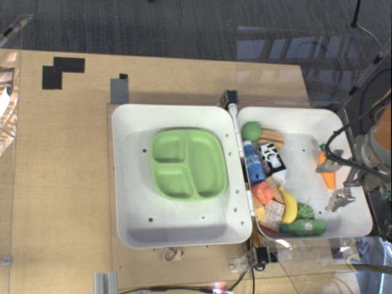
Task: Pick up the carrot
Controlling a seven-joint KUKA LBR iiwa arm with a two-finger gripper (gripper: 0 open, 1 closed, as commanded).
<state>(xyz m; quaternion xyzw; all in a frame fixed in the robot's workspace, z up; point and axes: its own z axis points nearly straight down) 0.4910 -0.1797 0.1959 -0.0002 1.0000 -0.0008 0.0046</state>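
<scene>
The small orange plastic carrot [327, 169] lies on the floor of the shallow white right-hand bin [306, 118], toward that bin's right side and well apart from the heap of toy food crowded against its left wall. That open patch is what makes it a fair target: nothing leans on the carrot, so a grip from above would meet only the bin floor. The robot's metal two-finger hand [342, 198] hangs at the right edge of this bin, just beside the carrot and a little nearer the bin's front wall; a thin rod or cable from the wrist crosses close over the carrot's upper end. Whether its fingers are apart or together I cannot tell, since the view is slanted and the parts are small, and nothing orange shows between them, so I judge that the carrot is not held. The heap at the bin's left wall holds a green ball [250, 130], a blue bottle [252, 161], a black-and-white patterned box [270, 156], a yellow banana [288, 205] and a dark green cucumber-like piece [303, 226]. Beyond that wall, the white left-hand bin [128, 164] carries a light green divided plastic tray [187, 164], resting flat in its middle. Both bins stand on the tan wooden table [61, 182].
</scene>
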